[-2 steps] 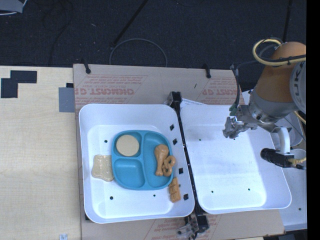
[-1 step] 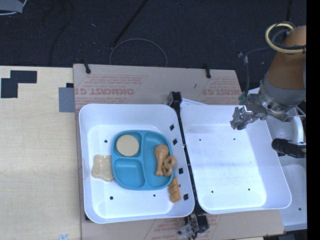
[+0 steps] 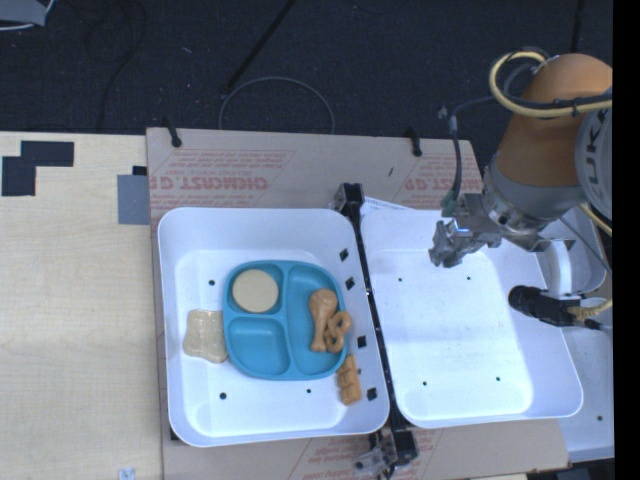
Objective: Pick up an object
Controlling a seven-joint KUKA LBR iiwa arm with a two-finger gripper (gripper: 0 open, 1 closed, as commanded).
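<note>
Reaching across is what the step calls for: the hand [image 3: 452, 242] is seen over the upper part of the right bin [image 3: 480, 408], while every pickable object is in the left bin [image 3: 195, 408]. Nothing is seen held by the hand; how far it is open cannot be told from this angle. A blue sectioned tray [image 3: 262, 353] of smooth hard plastic sits mid-bin, with a flat round beige disc [image 3: 254, 290] in its upper-left compartment and a knobbly tan pretzel-like piece [image 3: 329, 321] in its right compartment. A pale toast-shaped slab [image 3: 206, 335] lies touching the tray's left edge; a small lumpy tan piece [image 3: 348, 380] lies just off the tray's lower-right corner, near the divider [image 3: 366, 308]. The slab is judged the easiest grasp: on bare bin floor, clear of walls. The disc looks too flat, and the lumpy piece is crowded by the divider.
</note>
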